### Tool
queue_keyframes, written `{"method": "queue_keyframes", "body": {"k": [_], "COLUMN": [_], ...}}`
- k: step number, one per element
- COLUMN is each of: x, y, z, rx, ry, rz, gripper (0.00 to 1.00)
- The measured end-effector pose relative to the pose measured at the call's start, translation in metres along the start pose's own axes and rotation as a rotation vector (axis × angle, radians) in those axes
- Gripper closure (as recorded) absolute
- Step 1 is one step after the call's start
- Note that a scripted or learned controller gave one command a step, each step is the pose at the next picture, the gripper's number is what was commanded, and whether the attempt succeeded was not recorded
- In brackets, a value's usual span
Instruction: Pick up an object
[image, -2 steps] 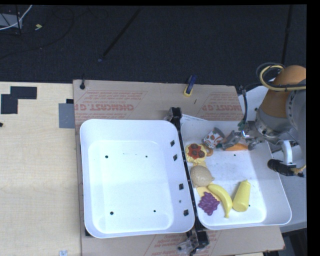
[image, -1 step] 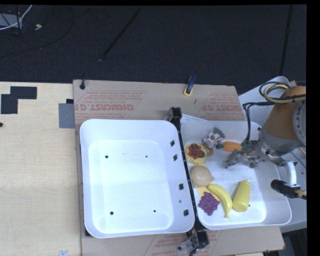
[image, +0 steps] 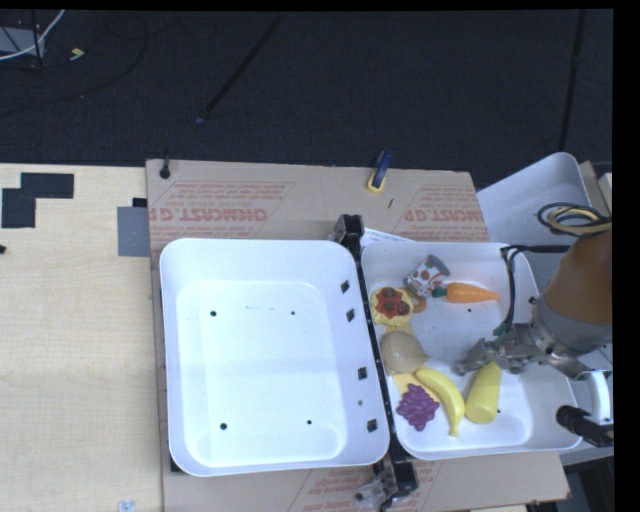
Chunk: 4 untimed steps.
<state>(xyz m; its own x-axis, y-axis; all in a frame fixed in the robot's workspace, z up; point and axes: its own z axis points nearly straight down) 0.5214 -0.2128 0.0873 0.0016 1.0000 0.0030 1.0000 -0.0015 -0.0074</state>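
– Toward the lower right of the frame, inside the right bin (image: 517, 428), what is lying nearest the claw?

– A yellow-green fruit (image: 483, 393) is lying there. Its long axis is running nearly up and down the frame, leaning slightly, with the narrower end pointing to the upper right and the rounder end toward the bin's lower edge.

– And the gripper (image: 490, 355)?

– It is hanging just over that narrower upper end, reaching in from the right. I cannot tell whether the claw is open or closed, and nothing is showing as gripped. Whether it is touching the fruit, I cannot tell either.

– What is sitting beside the fruit?

– A banana (image: 443, 397) is lying just to its left, running from upper left to lower right. Purple grapes (image: 418, 405) are resting against the banana's left side. A beige rounded piece (image: 402, 351) is sitting above them, close to the bin's left wall.

– Further up?

– A yellow and red toy (image: 392, 303) is lying near the left wall. A carrot (image: 470, 293) is lying across, its tip pointing right. A small grey and red toy (image: 428, 275) is sitting just up and left of the carrot.

– And beyond that bin?

– The arm (image: 585, 295), with its orange band, is standing at the right edge of the frame. The left bin (image: 260, 350) is sitting side by side with the right one, filling the middle of the frame. Both are resting on a cardboard sheet (image: 300, 205).
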Motion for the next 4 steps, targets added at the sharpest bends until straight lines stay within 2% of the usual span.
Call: {"method": "queue_keyframes", "body": {"k": [1,2,3,4], "x": [-0.002,0.010,-0.001,0.081], "y": [0.003,0.098,0.064,0.121], "z": [-0.011,-0.001,-0.001,0.000], "rx": [-0.005,-0.013,-0.003,0.013], "ry": [-0.001,-0.004,-0.002,0.001], "rz": [0.003,-0.007,-0.001,-0.011], "gripper": [1.00,1.00,1.00,1.00]}}
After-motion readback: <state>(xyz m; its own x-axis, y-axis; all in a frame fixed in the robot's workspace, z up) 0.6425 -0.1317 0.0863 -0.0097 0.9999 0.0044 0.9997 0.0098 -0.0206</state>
